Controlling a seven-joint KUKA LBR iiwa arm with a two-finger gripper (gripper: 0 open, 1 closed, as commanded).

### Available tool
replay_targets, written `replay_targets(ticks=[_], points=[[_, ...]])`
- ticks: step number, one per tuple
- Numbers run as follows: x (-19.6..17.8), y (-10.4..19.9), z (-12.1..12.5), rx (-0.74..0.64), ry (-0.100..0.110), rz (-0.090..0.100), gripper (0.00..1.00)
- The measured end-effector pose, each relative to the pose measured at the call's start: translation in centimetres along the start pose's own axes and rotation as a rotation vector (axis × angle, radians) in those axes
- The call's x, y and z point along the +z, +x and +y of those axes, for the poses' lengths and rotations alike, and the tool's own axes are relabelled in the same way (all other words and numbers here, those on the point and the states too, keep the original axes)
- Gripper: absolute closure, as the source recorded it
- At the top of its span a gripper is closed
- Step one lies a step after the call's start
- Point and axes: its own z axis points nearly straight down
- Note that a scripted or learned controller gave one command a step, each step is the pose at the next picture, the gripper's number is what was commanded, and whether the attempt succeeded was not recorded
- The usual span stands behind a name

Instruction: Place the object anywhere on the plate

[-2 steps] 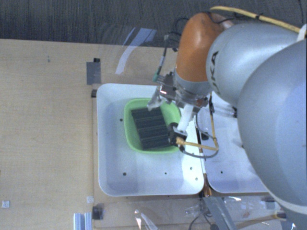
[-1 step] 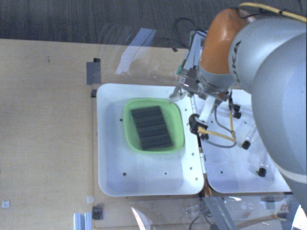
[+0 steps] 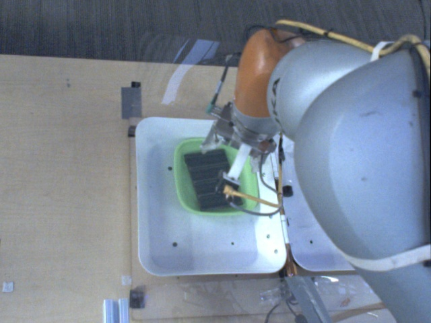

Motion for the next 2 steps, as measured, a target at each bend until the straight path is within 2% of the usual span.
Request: replay_targets(ticks=[1,2], points=[[-1.6,-1.9,5.7,0.022,-0.005,0.002,0.0],[-8.8,3.5,0.0,0.081,-0.006,0.004,0.0]])
